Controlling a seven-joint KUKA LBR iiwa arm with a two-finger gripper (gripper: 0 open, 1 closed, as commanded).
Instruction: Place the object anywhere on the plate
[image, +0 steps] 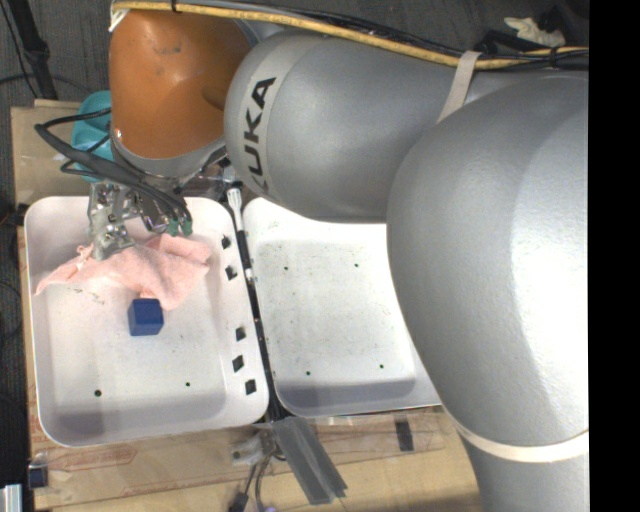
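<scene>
The arm (400, 150) reaches in from the right, across the right bin (330, 330), to the top of the left bin (130, 400). The end effector (125, 225) hangs at that bin's upper edge, directly over a pink cloth (150, 265). Whether it is spread or pressed together cannot be determined, since metal parts and cables clutter the tip. The cloth lies crumpled on the bin floor. A blue cube (146, 317) sits at the cloth's lower edge, apart from the end effector. Both bins rest on the wooden counter (180, 470).
</scene>
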